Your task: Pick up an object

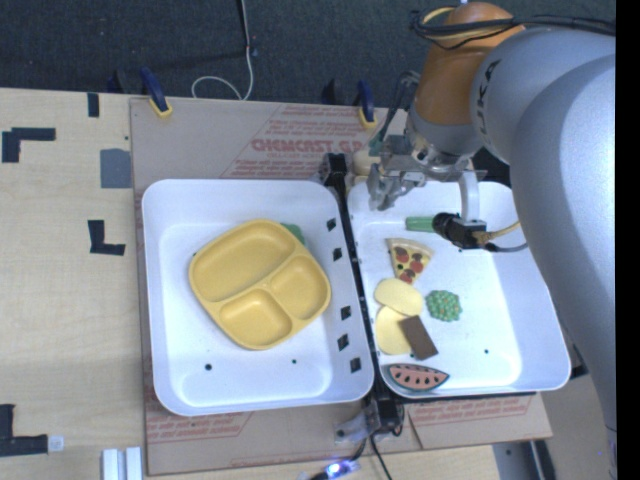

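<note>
I saw my gripper (388, 196) hanging over the right bin's (500, 353) far edge, fingers slightly parted, nothing held, pizza slice (408, 259) lying just below it, yellow tray (260, 282) left.

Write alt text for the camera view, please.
A grey arm's gripper hovers over the back of the right bin, which holds toy food: pizza slice, broccoli, watermelon slice. The left bin holds a yellow divided plate.
</note>
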